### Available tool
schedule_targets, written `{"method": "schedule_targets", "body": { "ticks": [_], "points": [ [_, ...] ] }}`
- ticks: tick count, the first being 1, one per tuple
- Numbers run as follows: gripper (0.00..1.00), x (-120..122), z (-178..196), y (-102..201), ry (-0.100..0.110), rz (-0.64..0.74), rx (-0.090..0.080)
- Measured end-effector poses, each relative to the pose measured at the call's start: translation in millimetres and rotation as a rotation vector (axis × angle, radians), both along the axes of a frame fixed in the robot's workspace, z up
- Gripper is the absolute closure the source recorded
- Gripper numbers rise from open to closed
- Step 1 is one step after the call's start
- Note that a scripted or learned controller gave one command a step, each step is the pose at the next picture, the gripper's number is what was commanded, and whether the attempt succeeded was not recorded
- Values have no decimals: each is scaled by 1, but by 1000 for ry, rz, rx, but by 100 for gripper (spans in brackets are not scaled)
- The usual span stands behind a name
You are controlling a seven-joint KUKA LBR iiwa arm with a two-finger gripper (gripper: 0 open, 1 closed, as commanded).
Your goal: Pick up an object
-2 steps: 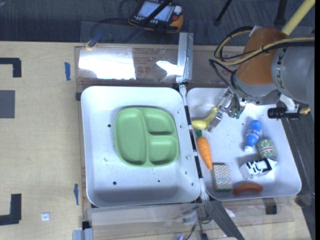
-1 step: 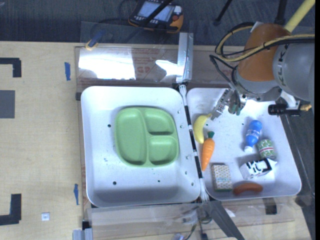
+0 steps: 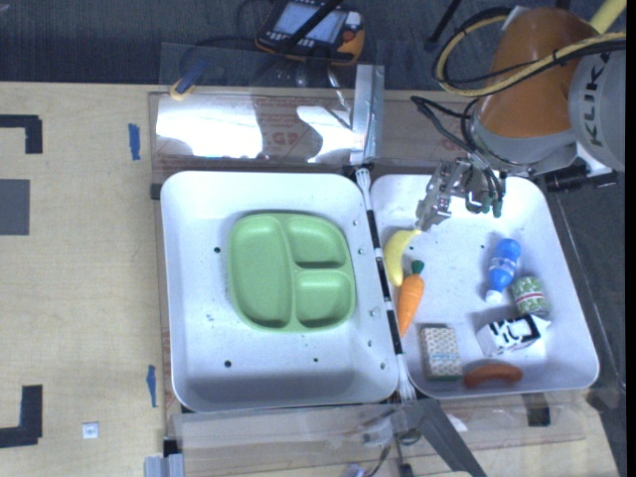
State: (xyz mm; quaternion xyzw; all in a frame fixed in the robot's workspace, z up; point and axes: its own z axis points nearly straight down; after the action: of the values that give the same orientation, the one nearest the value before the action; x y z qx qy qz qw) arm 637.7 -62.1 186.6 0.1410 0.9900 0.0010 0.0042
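the surface [image 3: 79, 266] is pale wood, and it carries two shallow white bins side by side. the left bin [image 3: 189, 266] holds a green divided tray [image 3: 293, 269], which lies flat near the middle. the right bin [image 3: 566, 296] holds all the small things that could be picked.

the arm [image 3: 537, 87], grey with an orange band, reaches in from the upper right, and its gripper [image 3: 437, 212] hangs over the upper left part of the right bin. whether the fingers are apart or together i cannot tell; the metal parts blur into one another there, and nothing is seen between them.

among the things, a yellow banana [image 3: 398, 251] lies against the bin's left wall, just below the gripper, and looks like the nearest candidate. an orange carrot [image 3: 409, 301] lies just under it, tip pointing down. a blue and white bottle [image 3: 500, 266] lies toward the right, with a green patterned can [image 3: 530, 294] just beside it. below that sits a black and white box [image 3: 513, 334]. a speckled tan block [image 3: 440, 351] and a red sausage [image 3: 491, 373] lie near the front edge.

as for progress, every object rests on the bin floor, so nothing is lifted yet. judging by its position, the gripper is in the approach stage; the descent, the closing and the lift are all left to do.
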Motion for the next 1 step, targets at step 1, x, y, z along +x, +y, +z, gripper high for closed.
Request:
{"method": "schedule_targets", "body": {
  "ticks": [1],
  "points": [
    [100,-12,83,-43,0,-42,-1]
  ]
}}
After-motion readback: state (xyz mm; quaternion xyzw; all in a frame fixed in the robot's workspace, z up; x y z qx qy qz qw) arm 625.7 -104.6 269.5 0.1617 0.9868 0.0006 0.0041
